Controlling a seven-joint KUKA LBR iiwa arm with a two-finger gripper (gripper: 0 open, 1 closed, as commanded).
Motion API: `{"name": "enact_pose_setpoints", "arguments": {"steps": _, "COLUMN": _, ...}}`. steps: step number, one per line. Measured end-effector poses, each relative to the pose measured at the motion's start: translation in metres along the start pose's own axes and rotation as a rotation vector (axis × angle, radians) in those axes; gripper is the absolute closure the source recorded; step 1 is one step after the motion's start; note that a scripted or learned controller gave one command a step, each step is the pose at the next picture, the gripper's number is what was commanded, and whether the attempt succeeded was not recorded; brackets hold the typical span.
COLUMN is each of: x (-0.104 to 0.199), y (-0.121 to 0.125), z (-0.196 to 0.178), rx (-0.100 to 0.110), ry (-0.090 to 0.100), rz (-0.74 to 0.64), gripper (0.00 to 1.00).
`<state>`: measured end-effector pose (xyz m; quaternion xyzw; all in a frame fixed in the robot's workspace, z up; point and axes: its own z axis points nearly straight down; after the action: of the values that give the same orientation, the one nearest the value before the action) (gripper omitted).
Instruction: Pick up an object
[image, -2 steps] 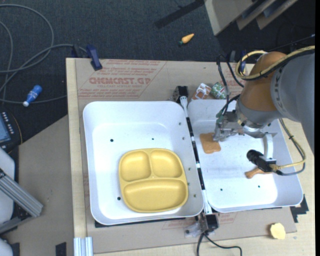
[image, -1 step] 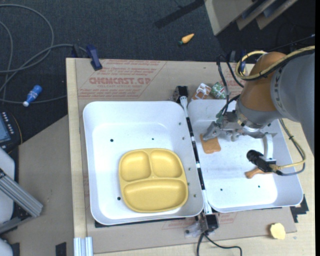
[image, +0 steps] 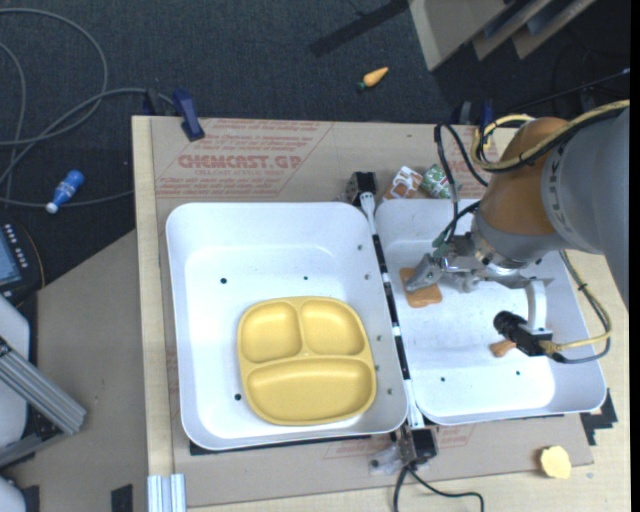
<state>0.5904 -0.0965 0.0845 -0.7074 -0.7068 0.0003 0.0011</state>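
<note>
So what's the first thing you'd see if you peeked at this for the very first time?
Probably the big yellow divided plate, lying flat in the left white bin. Next, the grey arm with its orange band leaning over the right bin from the right, its pincer low by a small orange-brown piece near that bin's left edge.

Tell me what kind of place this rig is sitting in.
Probably a robotics lab test bench, not a kitchen: two white bins taped on protective board, a yellow divided plate as a prop, loose cables and stray toys on dark carpet, grey arm reaching in.
</note>
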Motion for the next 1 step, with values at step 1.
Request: {"name": "enact_pose_setpoints", "arguments": {"steps": 1, "x": -0.0013, "y": 0.0178, "z": -0.0003, "rx": -0.005, "ry": -0.002, "rz": -0.002, "gripper": 0.0}}
